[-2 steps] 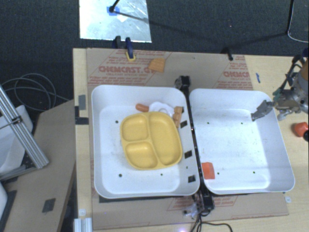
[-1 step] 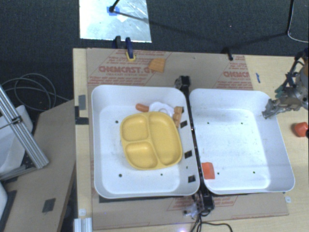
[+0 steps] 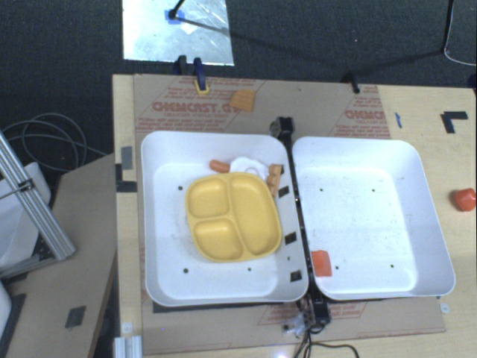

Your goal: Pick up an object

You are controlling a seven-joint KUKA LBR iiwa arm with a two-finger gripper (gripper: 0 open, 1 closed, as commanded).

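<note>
Two white bins sit side by side on the counter (image 3: 417,99), with loose objects in and around them.

Nearest, an orange block (image 3: 321,262) lies in the right bin (image 3: 428,222), at its near left corner. In the left bin (image 3: 160,222) a yellow divided tray (image 3: 232,217) fills the middle; beyond it lie an orange sausage-shaped piece (image 3: 219,166), a white object (image 3: 248,168) and a tan piece (image 3: 275,177). A red object (image 3: 464,198) rests at the counter's right edge, a tan block (image 3: 242,99) near its far edge.

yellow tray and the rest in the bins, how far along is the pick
Done: nothing looks lifted. The yellow tray lies flat in the left bin, and the orange block rests in the right bin. In hand: nothing visible. Left: the whole pick.
</note>
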